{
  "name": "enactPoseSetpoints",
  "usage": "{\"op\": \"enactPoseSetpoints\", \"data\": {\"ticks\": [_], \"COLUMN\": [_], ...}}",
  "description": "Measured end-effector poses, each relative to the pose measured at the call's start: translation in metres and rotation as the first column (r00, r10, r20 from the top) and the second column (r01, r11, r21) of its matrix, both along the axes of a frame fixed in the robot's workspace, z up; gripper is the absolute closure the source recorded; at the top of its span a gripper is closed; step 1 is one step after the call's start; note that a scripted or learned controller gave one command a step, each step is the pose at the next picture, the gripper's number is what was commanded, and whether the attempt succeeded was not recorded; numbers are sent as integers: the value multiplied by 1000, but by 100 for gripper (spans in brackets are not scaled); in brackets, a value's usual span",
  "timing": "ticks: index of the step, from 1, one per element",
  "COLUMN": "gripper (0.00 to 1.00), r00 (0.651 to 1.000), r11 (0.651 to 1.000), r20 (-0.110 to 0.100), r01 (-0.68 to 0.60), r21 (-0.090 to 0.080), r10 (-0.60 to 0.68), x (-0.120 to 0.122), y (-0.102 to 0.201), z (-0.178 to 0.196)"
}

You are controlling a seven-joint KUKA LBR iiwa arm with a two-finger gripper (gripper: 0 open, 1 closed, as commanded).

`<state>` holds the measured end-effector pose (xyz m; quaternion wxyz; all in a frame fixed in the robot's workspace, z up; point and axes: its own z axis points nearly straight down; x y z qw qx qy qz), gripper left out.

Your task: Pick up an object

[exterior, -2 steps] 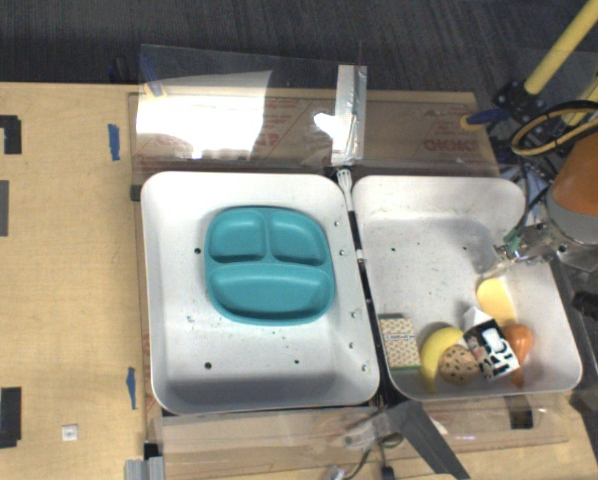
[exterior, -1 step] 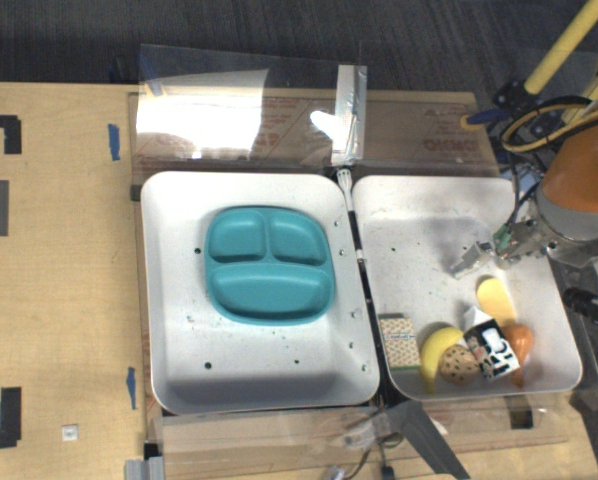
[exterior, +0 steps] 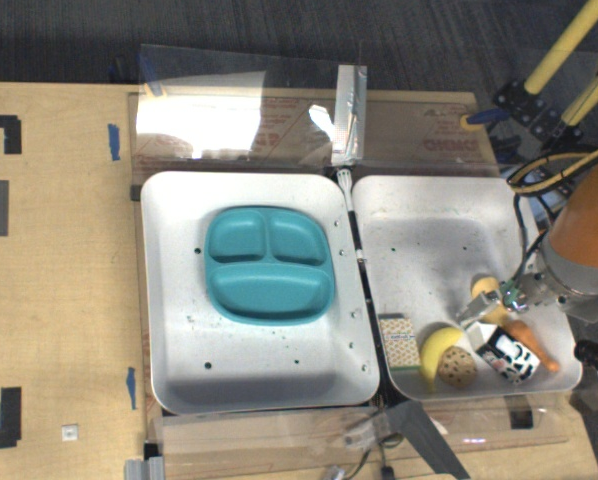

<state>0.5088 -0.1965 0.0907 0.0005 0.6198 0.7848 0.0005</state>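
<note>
- Lying heaped in the near right corner of the right bin point(exterior: 429, 208) are the loose objects: a yellow ball point(exterior: 437, 346), a tan speckled ball point(exterior: 458, 366) touching it, an orange carrot-shaped piece point(exterior: 535, 346), and a black-and-white item point(exterior: 509, 356) between them.
- A small flat patterned card point(exterior: 396, 340) rests just left of the yellow ball, by the bin's left wall.
- Just above this heap sits the gripper point(exterior: 491, 300), low over the bin floor, a small yellowish piece point(exterior: 485, 288) right at its tip; from where I stand I cannot tell whether it is pinching anything or how it is set.
- Behind it the arm point(exterior: 579, 248) reaches in from the right, its orange band showing above the grey wrist.
- Over in the left bin point(exterior: 169, 298), a teal divided plate point(exterior: 270, 264) lies flat near the middle.
</note>
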Motion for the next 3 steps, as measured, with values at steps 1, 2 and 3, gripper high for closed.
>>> {"op": "enactPoseSetpoints", "data": {"ticks": [1,2,3], "gripper": [100,0,0], "r00": [1000,1000,839], "r11": [1000,1000,839], "r20": [6,5,7], "r01": [2,2,-545], "r21": [-3,-2,-12], "r10": [-2,-2,545], "x": [2,1,-25], "y": [-1,-1,0], "z": [11,10,-2]}}
